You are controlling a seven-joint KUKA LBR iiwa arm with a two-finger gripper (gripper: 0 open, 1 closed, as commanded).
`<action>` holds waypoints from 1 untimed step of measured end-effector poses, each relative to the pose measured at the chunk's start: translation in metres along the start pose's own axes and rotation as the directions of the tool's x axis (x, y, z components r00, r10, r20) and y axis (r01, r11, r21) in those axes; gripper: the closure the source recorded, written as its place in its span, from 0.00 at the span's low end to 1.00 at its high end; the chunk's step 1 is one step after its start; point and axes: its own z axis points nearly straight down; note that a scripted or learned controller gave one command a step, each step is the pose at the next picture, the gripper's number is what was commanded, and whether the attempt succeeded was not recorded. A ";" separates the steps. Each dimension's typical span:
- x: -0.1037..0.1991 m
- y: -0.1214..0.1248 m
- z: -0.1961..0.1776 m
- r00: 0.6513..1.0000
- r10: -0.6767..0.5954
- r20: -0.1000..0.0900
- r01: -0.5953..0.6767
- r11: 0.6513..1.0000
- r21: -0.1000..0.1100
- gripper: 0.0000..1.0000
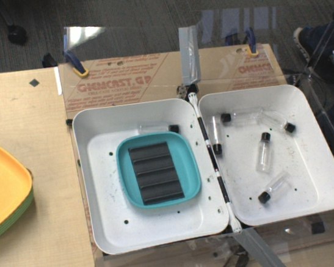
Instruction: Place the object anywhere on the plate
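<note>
Camera view: vials (263, 152) (clear) right bin (318, 158), plate (158, 168) left.

A single fixed camera looks down aslant, seemingly from the bench's near edge, on both bins (92, 171).

- Light falls bright and even from above, and the two white bins (92, 171) come close to washing out.
- Shadows are soft and short, gathering under the bin rims and beside the teal plate (187, 164).
- Glare streaks the clear plastic sheet (82, 34) at the top.
- The clear vials (262, 153) look faint, with low contrast against the white.
- Focus is slightly soft throughout.
</note>
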 end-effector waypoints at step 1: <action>0.000 0.000 0.000 1.000 0.000 0.000 0.000 1.000 0.000 0.00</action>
